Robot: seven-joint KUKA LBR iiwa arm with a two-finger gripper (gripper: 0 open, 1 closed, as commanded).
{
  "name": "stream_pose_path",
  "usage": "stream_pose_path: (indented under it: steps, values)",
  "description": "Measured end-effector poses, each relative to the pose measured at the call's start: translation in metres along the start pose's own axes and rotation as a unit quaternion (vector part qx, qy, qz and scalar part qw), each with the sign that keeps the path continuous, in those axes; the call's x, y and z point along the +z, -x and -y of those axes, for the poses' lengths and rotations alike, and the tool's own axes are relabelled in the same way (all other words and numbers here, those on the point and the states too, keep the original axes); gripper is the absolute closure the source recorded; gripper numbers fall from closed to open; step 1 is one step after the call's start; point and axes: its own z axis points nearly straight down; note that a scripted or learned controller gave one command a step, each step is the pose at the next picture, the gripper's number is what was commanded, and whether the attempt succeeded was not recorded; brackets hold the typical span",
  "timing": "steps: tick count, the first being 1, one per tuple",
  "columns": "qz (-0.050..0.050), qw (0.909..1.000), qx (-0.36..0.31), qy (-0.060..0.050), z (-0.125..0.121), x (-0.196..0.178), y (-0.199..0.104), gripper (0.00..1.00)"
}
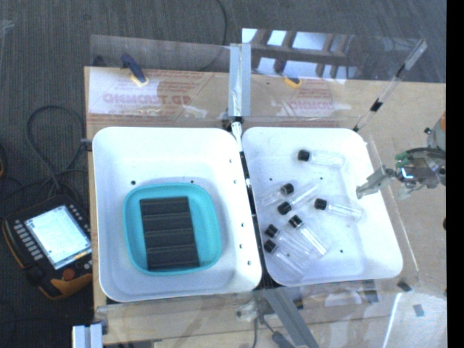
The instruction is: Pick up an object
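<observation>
The pincer [377, 182] is hovering at the right bin's [377, 267] right rim, its grip state impossible to tell. Clear black-capped vials [330, 207] are lying scattered inside, some touching. It should be aiming for the nearest, lone vial, straddling its width.
</observation>
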Motion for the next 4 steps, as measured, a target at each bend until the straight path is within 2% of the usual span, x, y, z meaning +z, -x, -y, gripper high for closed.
stream_pose_path:
  steps: [1,2,3,4]
  values:
    - [-0.003,0.9986,-0.053,-0.001,-0.032,0.156,0.008,0.00]
    - [-0.001,0.9934,-0.115,0.008,-0.100,0.172,0.007,0.00]
    - [0.002,0.9920,-0.127,0.004,-0.064,0.172,-0.042,0.00]
    - [0.001,0.9920,-0.126,0.006,-0.065,0.162,-0.043,1.00]
